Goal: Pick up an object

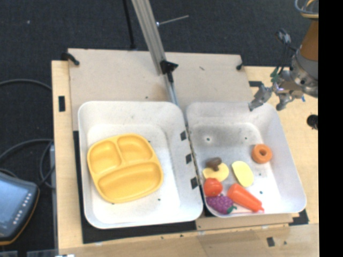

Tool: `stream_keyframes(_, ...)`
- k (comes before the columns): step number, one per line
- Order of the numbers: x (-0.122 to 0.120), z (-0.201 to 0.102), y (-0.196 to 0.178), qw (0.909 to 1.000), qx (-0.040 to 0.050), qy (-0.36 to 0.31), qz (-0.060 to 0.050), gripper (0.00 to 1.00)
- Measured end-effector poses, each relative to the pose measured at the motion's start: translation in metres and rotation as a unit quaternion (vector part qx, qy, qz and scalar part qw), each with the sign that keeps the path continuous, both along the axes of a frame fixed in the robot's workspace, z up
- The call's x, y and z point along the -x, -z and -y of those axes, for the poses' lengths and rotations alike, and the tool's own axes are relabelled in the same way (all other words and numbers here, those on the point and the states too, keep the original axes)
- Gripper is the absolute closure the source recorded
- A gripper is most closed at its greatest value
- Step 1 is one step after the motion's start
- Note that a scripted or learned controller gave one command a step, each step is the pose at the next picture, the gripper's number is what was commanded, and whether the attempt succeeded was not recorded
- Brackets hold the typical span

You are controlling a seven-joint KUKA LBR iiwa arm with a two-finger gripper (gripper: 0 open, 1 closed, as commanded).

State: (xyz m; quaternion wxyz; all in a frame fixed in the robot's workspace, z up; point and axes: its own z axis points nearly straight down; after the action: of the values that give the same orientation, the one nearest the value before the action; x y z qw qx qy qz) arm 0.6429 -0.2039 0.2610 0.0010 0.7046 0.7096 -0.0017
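Note:
Toy foods lie in the right bin (278, 127): an orange donut ring (262, 153), a yellow oval slice (242, 173), a brown-topped yellow piece (215, 169), a red tomato (213, 187), purple grapes (220, 203) and an orange carrot (245, 197). My gripper (271, 98) hangs over the far right corner of that bin, well above and behind the donut. Its two grey fingers (259, 99) are spread open with nothing between them.
The left bin (86, 116) holds a yellow divided plate (125, 167). A slanted metal post (153, 33) rises behind the two bins. A handheld pendant (15, 202) lies off the bench at the left.

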Motion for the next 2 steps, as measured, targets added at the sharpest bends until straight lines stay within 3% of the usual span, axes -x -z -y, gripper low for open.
stream_keyframes(1, 0.084, -0.053, 0.111, 1.0, -0.0031, 0.004, -0.005, 0.0)
stream_keyframes(2, -0.024, -0.064, 0.162, 1.0, -0.0018, 0.001, 0.002, 0.0)
